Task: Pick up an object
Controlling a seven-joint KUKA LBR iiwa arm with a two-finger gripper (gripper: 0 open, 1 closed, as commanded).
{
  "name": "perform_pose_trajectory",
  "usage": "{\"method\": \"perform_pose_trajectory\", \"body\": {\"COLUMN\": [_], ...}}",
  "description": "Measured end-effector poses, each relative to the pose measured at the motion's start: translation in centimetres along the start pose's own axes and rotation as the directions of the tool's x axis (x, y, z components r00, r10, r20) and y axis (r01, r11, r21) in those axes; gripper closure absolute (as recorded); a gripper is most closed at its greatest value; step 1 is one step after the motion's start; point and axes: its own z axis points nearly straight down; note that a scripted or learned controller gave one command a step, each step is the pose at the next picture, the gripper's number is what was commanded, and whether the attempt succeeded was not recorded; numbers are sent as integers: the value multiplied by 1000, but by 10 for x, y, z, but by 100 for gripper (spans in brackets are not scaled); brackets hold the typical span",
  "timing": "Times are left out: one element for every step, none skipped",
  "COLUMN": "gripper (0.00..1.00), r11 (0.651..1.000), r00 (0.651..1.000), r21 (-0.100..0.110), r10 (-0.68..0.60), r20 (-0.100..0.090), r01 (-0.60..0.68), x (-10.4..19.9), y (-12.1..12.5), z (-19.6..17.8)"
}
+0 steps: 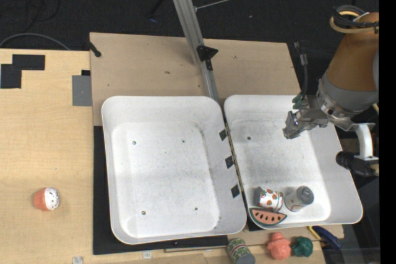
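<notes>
The gripper (292, 127) hung over the right bin (337, 164), grasping nothing visible, its state untellable, well apart from the cup (270, 199), can (299, 197) and melon slice (268, 217) at the near wall; the cup looked light, stiff, best pinched across its sides.

Below our claw (296, 125) we see open white bin floor (278, 157), with the only obstacles clustered well toward the near rim: a small cup (270, 198), grey can (301, 196) and watermelon slice (268, 217).

Cup (269, 198), can (301, 196) side by side, right bin (278, 133) front.
</notes>
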Motion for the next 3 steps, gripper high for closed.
{"method": "perform_pose_trajectory", "body": {"gripper": [100,100,100], "r11": [1000,1000,1000], "r00": [1000,1000,1000], "r21": [-2,0,-2], "r10": [-2,-2,-1], "r20": [0,0,1], "r01": [2,2,1], "x": [52,111,162], "y": [-1,-1,-2], "z": [-9,2,-7]}}
